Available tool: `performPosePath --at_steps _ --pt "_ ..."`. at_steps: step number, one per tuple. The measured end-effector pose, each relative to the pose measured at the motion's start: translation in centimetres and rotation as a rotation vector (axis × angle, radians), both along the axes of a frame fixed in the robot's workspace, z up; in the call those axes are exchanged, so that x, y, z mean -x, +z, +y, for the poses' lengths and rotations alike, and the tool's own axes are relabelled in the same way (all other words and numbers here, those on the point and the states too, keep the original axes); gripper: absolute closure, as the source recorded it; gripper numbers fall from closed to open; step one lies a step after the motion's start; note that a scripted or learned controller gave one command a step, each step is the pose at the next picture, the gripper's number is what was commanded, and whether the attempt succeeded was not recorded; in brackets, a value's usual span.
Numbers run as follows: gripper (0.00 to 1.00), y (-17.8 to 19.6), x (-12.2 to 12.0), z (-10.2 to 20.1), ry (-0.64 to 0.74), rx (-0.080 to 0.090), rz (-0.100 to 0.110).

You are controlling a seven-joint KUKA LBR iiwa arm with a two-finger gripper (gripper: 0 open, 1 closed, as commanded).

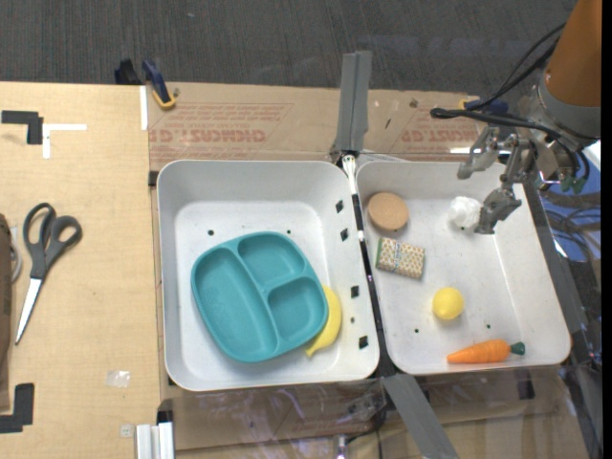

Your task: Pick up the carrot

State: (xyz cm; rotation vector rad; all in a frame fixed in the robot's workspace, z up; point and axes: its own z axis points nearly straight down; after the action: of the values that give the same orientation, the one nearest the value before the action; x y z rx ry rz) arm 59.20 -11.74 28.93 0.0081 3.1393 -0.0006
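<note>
Your arm (pixel 579 55) comes in at the upper right, its orange band above the grey wrist; the gripper (pixel 492 194) hangs below that wrist, pointing down and leftward; you cannot judge its state from here.

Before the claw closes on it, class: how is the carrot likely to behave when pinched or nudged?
The carrot looks like a smooth, glossy toy, so probably stiff and light, perhaps slippery. Its round, tapered body lies flat by the right bin's near wall, so a nudge may roll or pivot it.
</note>
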Motion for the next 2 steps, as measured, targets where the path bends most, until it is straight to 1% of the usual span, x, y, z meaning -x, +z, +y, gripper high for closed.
performPosePath --at_steps 1,2 --pt "0.0 -13.9 4.0 1.9 0.078 0.0 0.001" --pt "0.0 -19.0 2.2 0.4 0.111 0.002 -0.011"
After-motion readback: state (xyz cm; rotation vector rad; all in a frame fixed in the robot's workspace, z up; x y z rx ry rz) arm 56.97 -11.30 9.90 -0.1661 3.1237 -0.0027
